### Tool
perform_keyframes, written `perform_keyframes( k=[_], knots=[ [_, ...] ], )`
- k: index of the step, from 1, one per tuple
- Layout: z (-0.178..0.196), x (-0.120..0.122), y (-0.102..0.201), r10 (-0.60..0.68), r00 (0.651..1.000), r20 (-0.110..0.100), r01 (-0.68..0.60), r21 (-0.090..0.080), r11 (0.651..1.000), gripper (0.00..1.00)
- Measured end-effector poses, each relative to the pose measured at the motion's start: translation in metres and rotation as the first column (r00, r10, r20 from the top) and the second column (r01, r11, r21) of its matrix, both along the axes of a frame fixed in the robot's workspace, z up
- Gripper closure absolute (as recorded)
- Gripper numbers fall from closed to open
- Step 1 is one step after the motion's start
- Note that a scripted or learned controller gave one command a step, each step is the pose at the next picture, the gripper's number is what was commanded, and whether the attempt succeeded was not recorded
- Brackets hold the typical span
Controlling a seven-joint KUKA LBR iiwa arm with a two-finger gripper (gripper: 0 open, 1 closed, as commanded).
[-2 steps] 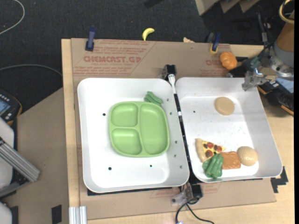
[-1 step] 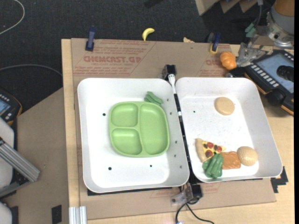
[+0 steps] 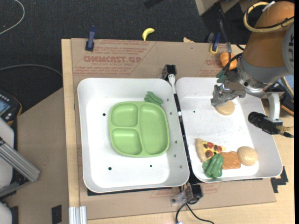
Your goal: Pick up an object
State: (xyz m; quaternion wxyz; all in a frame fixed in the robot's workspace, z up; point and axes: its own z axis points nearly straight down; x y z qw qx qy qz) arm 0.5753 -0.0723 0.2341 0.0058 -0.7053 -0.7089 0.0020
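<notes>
The hand [image 3: 224,98] sits right on a pale tan, roundish cookie [image 3: 226,108] at the right bin's [image 3: 261,171] 12 o'clock; can't tell its grip.

A pale tan, rounded cookie-like piece [image 3: 225,108] lies flat in the right bin's upper part, right below my gripper [image 3: 223,98], well apart from the other food.

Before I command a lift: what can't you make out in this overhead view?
- Grey two-finger gripper: finger state hidden by its own body.
- Round tan cookie-like piece: top covered by the gripper; grasp unclear.
- Small green item: partly behind the green divided plate.
</notes>
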Motion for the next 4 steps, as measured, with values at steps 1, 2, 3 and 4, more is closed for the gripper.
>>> perform_keyframes(
  k=[1, 2, 3, 4],
  knots=[
    [0.017, -0.031, 0.058, 0.0, 1.0, 0.008, 0.0, -0.003, 1.0, 1.0],
    [0.07, -0.047, 0.14, 0.005, 1.0, 0.018, -0.005, -0.001, 1.0, 1.0],
    [0.077, -0.047, 0.135, -0.004, 1.0, 0.014, 0.004, -0.004, 1.0, 1.0],
    [0.081, -0.049, 0.203, 0.002, 1.0, 0.014, -0.002, -0.004, 1.0, 1.0]
  ],
)
